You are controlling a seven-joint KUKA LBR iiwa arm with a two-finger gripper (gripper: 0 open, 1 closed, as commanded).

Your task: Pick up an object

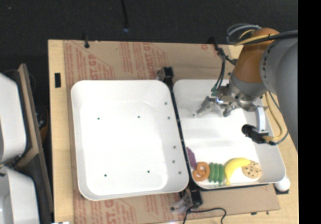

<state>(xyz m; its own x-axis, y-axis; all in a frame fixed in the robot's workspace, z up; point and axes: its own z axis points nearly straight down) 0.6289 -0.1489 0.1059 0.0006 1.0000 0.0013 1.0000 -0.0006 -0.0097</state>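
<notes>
Sitting side by side on the bench [115,60], two white bins. Left bin [90,117] is showing bare floor with a few dark dots. Right bin [200,132] is holding all the items, bunched along its near edge: orange ring [201,171], green ribbed piece [216,173], banana [236,165], cookie [251,170], and a purple sliver [191,156] lying against the left wall just above the ring. Arm [253,67] is reaching in from the right, gripper [214,107] hanging over the far part of the right bin, fingers [203,107] spread apart, nothing between them, well apart from the items. Purple sliver is too small to identify. Green piece is partly tucked behind the banana. Arm is cut off at the right.
</notes>
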